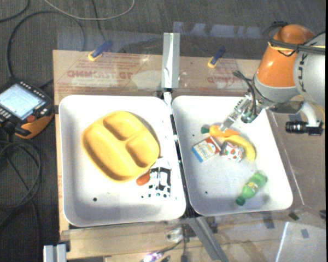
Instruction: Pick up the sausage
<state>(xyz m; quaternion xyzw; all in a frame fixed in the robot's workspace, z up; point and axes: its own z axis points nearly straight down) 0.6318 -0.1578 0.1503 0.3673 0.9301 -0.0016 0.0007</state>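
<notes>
A small red-orange sausage [143,179] lies in the left bin [76,201], tucked against the front edge of the yellow divided plate [121,144]. My gripper [228,124] hangs low in the right bin [279,195], over the back of a cluster of items and far to the right of the sausage. It points down and to the left, its tip beside an orange and green piece [212,130]. Nothing can be seen held in it.
A black-and-white object [160,182] sits just right of the sausage. The right bin holds a small carton [206,149], a banana [244,144], a red-and-white can [233,153] and a green bottle [251,187]. A raised divider [176,146] separates the bins.
</notes>
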